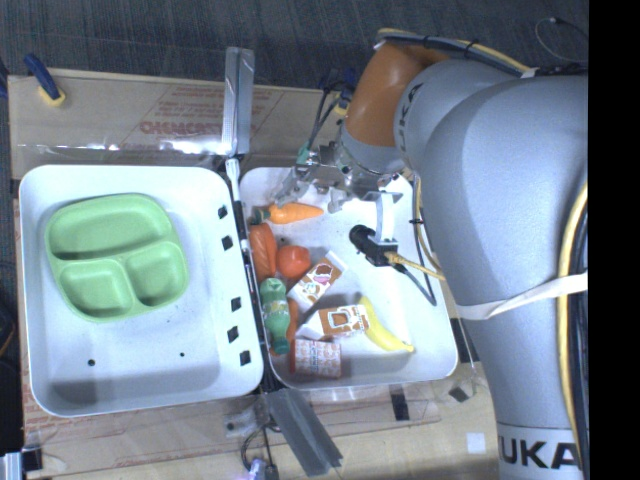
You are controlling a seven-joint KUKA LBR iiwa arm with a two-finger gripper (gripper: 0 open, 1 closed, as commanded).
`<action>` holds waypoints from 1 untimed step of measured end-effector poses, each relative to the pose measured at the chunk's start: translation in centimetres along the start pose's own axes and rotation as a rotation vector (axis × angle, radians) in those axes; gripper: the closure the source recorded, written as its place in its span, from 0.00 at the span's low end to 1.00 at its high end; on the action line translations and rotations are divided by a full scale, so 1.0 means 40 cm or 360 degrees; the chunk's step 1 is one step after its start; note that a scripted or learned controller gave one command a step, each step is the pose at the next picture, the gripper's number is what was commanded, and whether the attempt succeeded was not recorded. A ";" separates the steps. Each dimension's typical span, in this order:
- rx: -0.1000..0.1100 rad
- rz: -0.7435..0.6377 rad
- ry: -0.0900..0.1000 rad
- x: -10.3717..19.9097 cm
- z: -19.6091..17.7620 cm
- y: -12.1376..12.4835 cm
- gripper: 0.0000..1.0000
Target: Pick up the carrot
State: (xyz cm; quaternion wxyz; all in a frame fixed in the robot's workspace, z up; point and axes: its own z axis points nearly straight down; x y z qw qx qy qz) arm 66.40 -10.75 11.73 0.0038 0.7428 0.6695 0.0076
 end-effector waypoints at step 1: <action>0.0016 -0.0182 -0.0006 0.025 0.048 -0.035 0.00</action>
